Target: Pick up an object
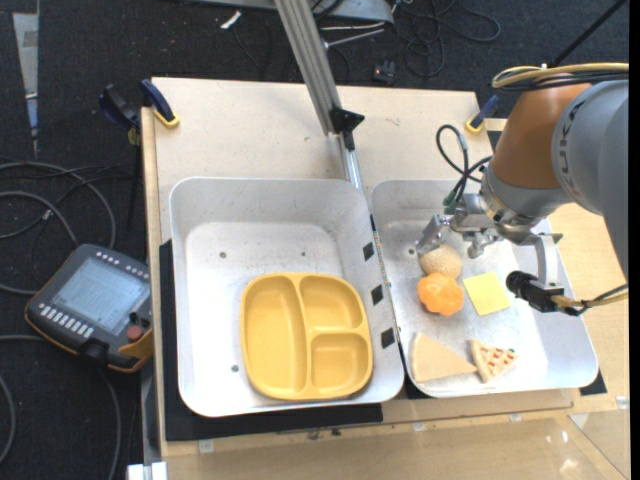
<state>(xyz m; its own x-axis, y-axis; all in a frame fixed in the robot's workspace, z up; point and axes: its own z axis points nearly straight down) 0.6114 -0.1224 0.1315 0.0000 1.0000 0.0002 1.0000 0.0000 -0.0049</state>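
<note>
In the right bin [565, 353] lie several toy foods: a beige roll [441, 261], an orange [440, 294], a yellow cheese square [487, 293], a tan bread wedge [438, 358] and a pizza slice [494, 359]. My gripper [455, 238] hangs over the bin's upper middle, just above and behind the beige roll. Its fingers [431, 237] stand spread apart with nothing between them. The orange touches the roll's near side.
The left bin [200, 268] holds a yellow three-compartment plate [305, 335]. A slanted metal pole [310, 53] comes down to the divide between the bins. Black cable loops by the wrist [452, 153]. A teach pendant [92, 303] lies off the bench at left.
</note>
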